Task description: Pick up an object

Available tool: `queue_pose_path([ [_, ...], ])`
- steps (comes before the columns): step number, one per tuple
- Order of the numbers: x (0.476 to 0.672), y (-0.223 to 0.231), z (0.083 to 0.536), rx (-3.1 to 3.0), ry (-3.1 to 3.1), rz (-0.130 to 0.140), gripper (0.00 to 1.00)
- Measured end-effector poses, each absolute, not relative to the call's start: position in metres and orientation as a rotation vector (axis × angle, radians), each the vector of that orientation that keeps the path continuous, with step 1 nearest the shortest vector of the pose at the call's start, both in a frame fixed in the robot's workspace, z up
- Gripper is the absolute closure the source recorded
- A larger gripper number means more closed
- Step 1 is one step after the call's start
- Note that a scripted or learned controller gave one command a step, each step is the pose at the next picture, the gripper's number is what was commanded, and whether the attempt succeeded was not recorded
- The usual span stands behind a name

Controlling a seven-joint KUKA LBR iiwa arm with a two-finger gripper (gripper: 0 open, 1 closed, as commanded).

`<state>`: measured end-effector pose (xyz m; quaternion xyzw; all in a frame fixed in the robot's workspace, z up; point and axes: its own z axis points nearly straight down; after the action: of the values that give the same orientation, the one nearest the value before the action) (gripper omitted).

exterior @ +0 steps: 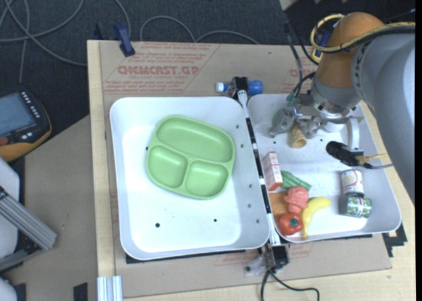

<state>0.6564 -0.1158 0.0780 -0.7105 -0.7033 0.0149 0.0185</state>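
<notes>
My gripper hangs low over the back left part of the right bin. A small tan cone-shaped piece lies right under it, touching or nearly touching; a grasp cannot be made out. Further forward in this bin lie a red and white small box, a green pod, a pink-red toy fruit, a yellow banana, and a red tomato. Two small cans sit at the right.
The left bin holds a green divided plate. A blue and white clamp sits at the back where the bins meet. The bulky grey arm overhangs the right bin's back right corner.
</notes>
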Motion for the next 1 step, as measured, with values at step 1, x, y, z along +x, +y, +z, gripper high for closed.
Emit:
queue_pose_path([
  [1, 0.6564, -0.1171, 0.0780, -2.204, -2.184, 0.044, 0.00],
])
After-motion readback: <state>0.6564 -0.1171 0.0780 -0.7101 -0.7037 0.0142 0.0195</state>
